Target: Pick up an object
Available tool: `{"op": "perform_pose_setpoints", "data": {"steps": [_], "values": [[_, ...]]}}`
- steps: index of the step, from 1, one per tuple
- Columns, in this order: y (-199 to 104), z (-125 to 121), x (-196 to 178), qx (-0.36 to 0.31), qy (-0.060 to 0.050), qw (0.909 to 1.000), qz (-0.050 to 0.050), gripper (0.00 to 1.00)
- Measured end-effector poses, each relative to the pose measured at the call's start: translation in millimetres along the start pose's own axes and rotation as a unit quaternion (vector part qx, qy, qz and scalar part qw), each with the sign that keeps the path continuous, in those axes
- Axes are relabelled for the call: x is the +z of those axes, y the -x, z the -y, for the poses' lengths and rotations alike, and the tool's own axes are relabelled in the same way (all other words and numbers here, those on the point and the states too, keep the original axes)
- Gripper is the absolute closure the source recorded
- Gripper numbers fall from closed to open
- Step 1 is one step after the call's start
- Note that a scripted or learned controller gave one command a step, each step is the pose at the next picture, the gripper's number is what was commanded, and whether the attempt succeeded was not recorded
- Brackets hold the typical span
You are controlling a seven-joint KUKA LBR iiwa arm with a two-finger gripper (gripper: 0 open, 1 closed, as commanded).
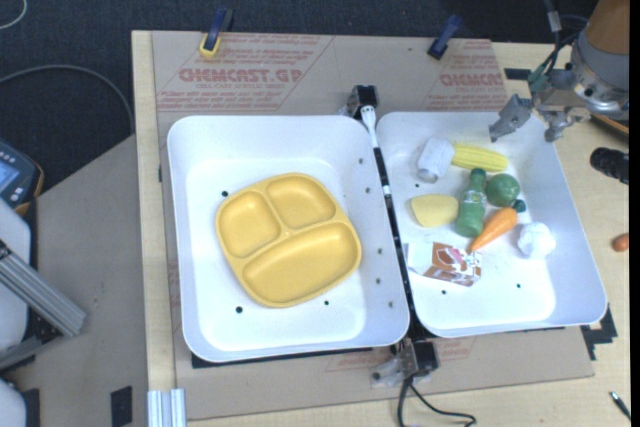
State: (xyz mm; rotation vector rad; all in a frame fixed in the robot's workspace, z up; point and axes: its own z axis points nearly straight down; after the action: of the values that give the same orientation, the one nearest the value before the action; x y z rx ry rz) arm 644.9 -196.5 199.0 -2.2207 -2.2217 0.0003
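— Which piece is nearest the arm?

— The corn cob (479,157), in the right bin (570,295) near its far edge, long axis running left to right. The gripper (533,116) hangs just beyond and to the right of it, over the bin's back rim.

— Fingers?

— Spread apart, nothing between them, I think; the view is soft there.

— And the rest?

— Carrot (495,228), green bottle (470,207) nearer the camera; yellow tray (288,237) in the left bin (190,245).
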Motion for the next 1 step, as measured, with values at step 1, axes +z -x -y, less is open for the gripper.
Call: {"op": "perform_pose_setpoints", "data": {"steps": [1], "values": [[14.4, 29.9, 120.0, 0.002, -0.003, 1.0000, -0.002, 0.00]]}}
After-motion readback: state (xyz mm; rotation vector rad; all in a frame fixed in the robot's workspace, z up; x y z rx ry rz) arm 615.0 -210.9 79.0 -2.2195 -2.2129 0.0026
